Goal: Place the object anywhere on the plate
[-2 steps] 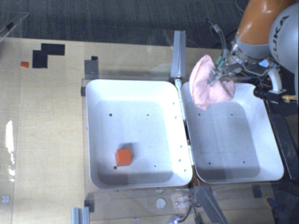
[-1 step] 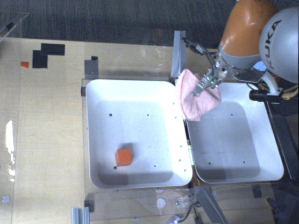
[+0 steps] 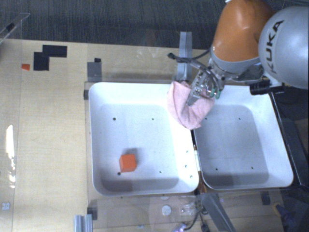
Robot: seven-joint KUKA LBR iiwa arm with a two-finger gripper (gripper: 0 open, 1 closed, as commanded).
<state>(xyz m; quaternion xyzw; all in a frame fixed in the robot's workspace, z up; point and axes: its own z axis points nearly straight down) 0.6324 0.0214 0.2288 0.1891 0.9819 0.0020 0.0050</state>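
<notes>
A pink cloth (image 3: 186, 111) hangs crumpled from my gripper (image 3: 202, 90), which is shut on its upper right corner. The cloth dangles over the seam between the two bins, its lower end drooping above the right rim of the left bin (image 3: 96, 129). The gripper sits under the orange wrist band, above the near-left corner of the right bin (image 3: 277, 144). A small orange cube (image 3: 128, 163) lies on the floor of the left bin, toward its front left, well apart from the cloth.
The grey arm (image 3: 285, 42) fills the upper right. A metal post (image 3: 185, 57) stands behind the bins at the seam. Black blocks (image 3: 48, 56) and a small orange tag (image 3: 25, 67) lie on the bench at far left.
</notes>
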